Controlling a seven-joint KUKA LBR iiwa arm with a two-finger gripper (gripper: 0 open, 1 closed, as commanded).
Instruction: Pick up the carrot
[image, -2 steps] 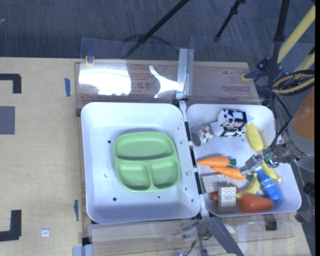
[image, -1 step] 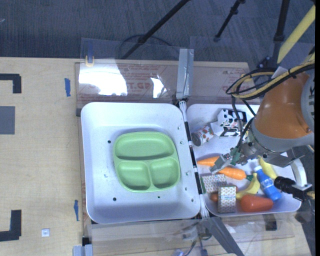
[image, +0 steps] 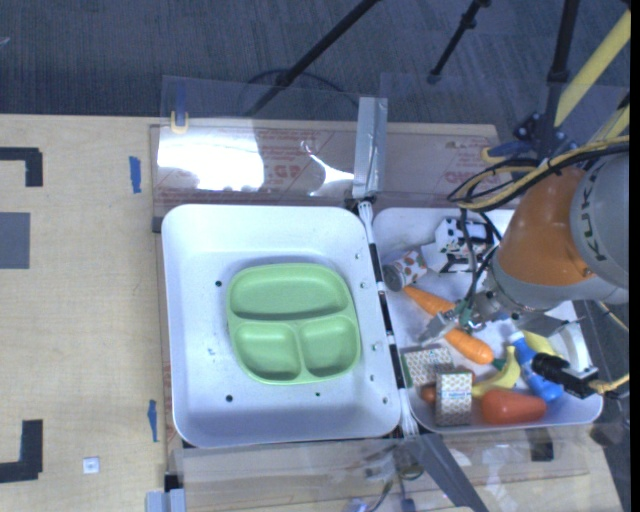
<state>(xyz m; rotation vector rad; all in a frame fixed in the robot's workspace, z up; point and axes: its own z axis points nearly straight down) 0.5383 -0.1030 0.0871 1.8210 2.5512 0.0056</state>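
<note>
Orange carrots (image: 430, 299), 2 in the right bin (image: 400, 225), flank the hand (image: 462, 318) (grip state unclear).

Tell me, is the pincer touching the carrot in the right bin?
Cannot tell. In the camera view the pincer sits between two orange carrot-like pieces, too small and cluttered to show contact or gap.
</note>
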